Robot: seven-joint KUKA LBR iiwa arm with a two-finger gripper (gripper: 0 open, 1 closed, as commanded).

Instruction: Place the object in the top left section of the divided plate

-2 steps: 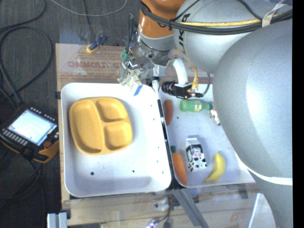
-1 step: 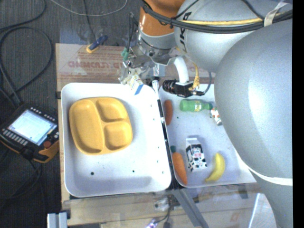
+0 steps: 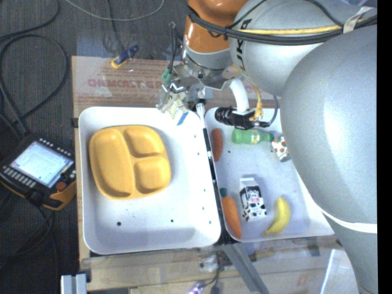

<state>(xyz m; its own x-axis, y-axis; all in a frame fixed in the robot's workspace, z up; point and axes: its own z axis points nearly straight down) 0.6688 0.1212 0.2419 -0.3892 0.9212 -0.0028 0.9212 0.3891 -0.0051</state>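
1. Two bins: I see the yellow divided plate (image 3: pixel 130 160) in the left bin (image 3: pixel 104 231).
2. My gripper (image 3: pixel 177 101) hangs over that bin's far right corner, beside the plate's far right section; whether it grips anything, I cannot tell.
3. Plate's top left section lies leftward of the gripper.

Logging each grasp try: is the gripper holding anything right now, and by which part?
It cannot be told. The gripper sits over the far rim of the left bin, beyond the yellow divided plate, with something small and pale at its tip.
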